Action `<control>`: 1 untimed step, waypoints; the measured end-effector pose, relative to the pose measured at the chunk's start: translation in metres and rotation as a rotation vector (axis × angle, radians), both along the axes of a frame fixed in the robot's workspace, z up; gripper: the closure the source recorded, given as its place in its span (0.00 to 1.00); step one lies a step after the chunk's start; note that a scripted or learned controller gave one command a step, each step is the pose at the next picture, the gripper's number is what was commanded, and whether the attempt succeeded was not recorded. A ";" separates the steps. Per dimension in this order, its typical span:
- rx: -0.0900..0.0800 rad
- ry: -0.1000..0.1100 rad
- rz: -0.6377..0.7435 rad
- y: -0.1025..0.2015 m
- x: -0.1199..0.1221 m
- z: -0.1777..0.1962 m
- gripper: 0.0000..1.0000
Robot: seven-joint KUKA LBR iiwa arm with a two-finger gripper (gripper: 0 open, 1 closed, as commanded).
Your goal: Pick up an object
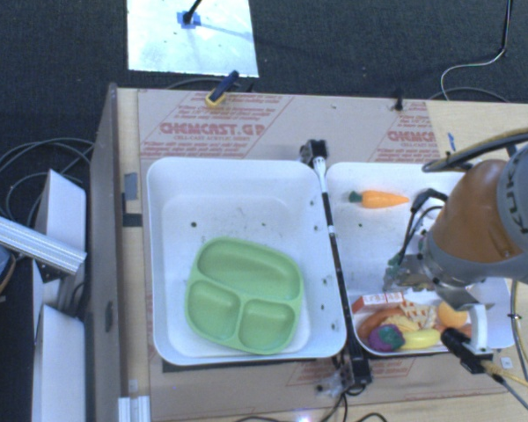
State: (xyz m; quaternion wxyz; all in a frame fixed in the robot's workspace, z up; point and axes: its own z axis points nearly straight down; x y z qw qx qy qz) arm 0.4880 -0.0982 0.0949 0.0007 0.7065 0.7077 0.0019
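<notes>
Reads "CHEMCAST GP" in red on the bench board (213,130); gripper (411,275) over the right bin (370,236), jaw state untellable.

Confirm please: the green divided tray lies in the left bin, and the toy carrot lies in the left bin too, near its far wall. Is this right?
Not quite. The green divided tray does lie in the left bin, but the camera view shows the toy carrot in the right bin, near its far wall.

Can't make out the gripper (403,278) fingers under the wrist; pile of small toys (407,321) partly covered by arm, lower right.
</notes>
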 end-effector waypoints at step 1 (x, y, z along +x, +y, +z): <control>-0.002 0.001 0.002 0.016 0.074 -0.011 1.00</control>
